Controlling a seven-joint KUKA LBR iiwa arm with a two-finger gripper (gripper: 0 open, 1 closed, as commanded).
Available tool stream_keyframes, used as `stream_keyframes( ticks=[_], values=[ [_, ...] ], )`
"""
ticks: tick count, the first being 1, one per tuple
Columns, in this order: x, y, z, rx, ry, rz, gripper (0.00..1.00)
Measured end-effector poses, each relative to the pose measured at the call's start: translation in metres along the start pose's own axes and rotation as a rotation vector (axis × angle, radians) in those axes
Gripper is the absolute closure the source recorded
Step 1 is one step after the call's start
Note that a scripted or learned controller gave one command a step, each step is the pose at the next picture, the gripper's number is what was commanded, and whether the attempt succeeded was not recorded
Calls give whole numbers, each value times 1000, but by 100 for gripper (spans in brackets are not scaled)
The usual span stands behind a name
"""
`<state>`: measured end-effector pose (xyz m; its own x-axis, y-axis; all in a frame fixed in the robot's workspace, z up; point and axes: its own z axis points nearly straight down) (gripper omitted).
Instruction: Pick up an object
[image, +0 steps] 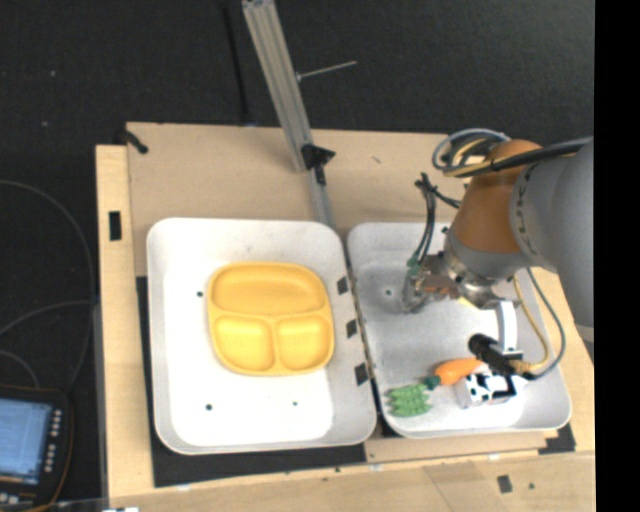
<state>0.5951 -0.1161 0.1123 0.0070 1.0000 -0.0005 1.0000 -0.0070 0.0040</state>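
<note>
Orange carrot (455, 371) below-right of tool (413, 296)

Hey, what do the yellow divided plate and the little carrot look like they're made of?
The yellow divided plate looks like moulded plastic: one even colour, rounded compartment ridges, a soft sheen. The carrot is probably a plastic toy, judging by its smooth orange body and flat green tip, though it is too small to be sure.
</note>
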Motion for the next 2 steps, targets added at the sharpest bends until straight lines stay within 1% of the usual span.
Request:
stream_keyframes(
  ticks=[1, 2],
  values=[
    [6, 6, -47, -2, 0, -10, 100],
    [11, 2, -98, -3, 0, -11, 100]
  ],
)
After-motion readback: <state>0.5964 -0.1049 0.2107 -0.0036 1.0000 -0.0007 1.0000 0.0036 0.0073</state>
